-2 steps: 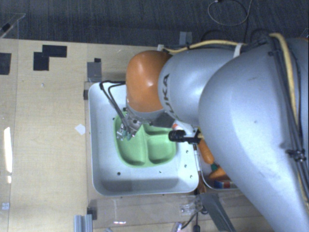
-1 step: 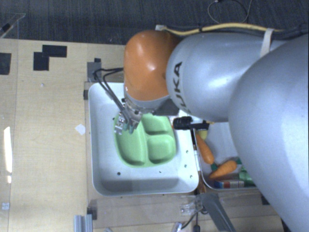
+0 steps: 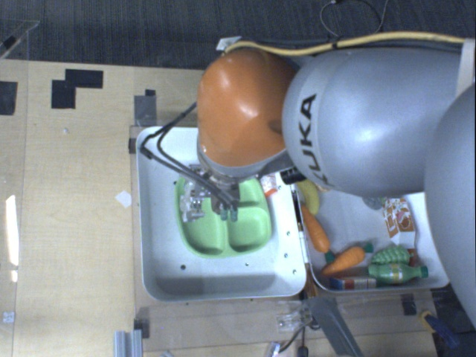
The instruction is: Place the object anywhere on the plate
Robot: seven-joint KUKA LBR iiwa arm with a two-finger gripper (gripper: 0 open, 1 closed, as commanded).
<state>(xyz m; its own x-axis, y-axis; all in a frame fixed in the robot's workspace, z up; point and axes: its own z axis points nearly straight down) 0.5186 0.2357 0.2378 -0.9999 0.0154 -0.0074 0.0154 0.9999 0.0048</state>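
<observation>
Gripper [image 3: 212, 205] hangs right over the green plate [image 3: 249, 233] in the left bin [image 3: 223, 285], toward plate's 10 o'clock; can't tell if it's clenched or carrying anything

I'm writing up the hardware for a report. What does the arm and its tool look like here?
The arm is bulky, rounded and glossy grey, with black KUKA lettering on its side and a domed orange band above the wrist. A black cable loops off the wrist. The tool is small, metallic grey.

pale green plate [image 3: 249, 233] in white bin [image 3: 160, 274]; orange carrots [image 3: 344, 259] alongside.
</observation>
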